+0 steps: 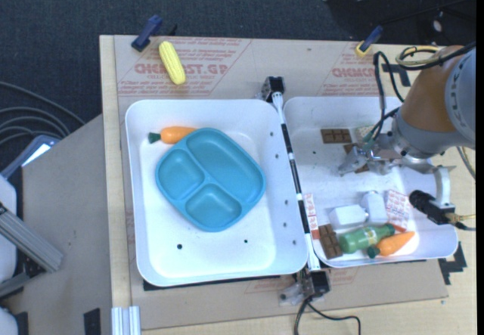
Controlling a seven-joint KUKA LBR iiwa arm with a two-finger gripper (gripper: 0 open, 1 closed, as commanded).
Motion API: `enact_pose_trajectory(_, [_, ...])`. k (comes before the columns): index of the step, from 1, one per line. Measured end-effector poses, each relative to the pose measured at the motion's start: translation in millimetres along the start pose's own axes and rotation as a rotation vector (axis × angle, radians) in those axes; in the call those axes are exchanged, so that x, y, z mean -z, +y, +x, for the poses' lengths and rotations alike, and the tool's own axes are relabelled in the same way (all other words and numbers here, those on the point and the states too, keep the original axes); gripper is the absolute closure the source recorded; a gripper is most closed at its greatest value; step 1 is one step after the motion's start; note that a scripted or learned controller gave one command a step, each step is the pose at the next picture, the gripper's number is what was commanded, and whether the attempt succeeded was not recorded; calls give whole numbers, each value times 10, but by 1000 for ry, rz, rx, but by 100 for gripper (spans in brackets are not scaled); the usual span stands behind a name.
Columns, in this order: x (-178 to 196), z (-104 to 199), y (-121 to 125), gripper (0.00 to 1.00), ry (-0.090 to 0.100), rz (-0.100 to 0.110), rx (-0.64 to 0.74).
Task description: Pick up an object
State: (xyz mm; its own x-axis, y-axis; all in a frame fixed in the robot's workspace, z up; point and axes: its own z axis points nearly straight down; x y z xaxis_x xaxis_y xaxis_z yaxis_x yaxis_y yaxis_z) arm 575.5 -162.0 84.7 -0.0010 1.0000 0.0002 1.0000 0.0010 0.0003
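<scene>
clutter sits in the lower right of the frame, a green bottle (366, 237) and carrot (395, 243) against the right bin (302, 122) rim, likely targets, while the gripper (361, 161) hangs above them near a chocolate bar (335, 135); whether it grips anything, i cannot tell.

Blue plate (210, 178) in left bin (144, 197) (carrot (172, 134) beside), gripper (354, 160) over right bin (302, 118)

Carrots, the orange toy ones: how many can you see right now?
2. One orange toy carrot lies in the left white bin, at the blue divided plate's upper-left edge. The other lies in the right white bin, near its front corner. More may be hidden under the arm.
</scene>
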Motion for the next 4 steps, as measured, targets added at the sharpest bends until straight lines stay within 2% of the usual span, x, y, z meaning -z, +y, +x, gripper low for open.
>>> enact_pose_trajectory(1, [6, -232, 798, 0, -1, 0, 1])
enact_pose_trajectory(2, [-5, 416, 231, 0, 2, 4, 1])
enact_pose_trajectory(3, [4, 207, 908, 0, 0, 3, 0])
enact_pose_trajectory(4, [-3, 507, 243, 0, 1, 3, -1])
